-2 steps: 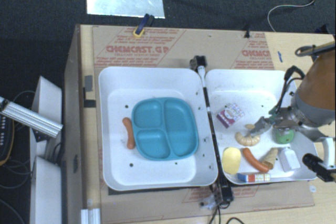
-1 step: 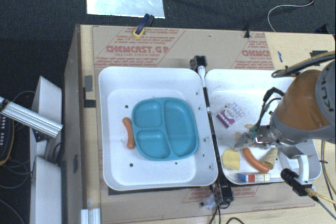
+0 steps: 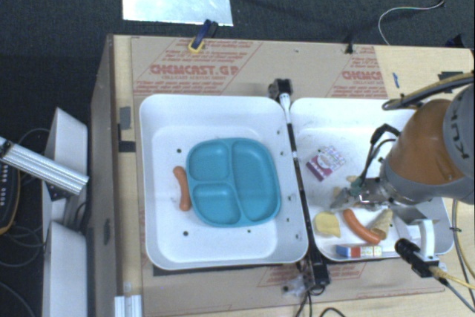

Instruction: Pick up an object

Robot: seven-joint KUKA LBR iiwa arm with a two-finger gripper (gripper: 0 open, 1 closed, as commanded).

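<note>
Over in the left bin (image 3: 159, 159), a blue divided plate (image 3: 233, 181) sits in the middle, and just off its left edge lies a small orange sausage (image 3: 182, 188), long axis running roughly top to bottom in the camera view, touching or nearly touching the plate's rim. Behind the bins, the brown board (image 3: 223, 63) reads "CHEMCAST GP" in red, and the same print shows again further right. Cross the divider into the right bin (image 3: 326, 111): to the right of the plate, a small purple-and-white packet (image 3: 325, 162) lies flat, its print too small to read. Below it, a pale yellow lump (image 3: 326, 224) rests near the front wall, and just beside that lies a second, larger orange sausage (image 3: 361, 226), long axis slanting from upper left down to lower right. Along the bin's front wall, a flat white stick-shaped item with red and blue marks (image 3: 358, 252) lies sideways, lettering unreadable. The gripper (image 3: 358, 194) hangs just above and behind the larger sausage, near it but apart from it, with nothing visibly between the fingers; whether they stand apart or together cannot be told from here. The arm (image 3: 427, 152), orange band showing, comes in from the right.
</note>
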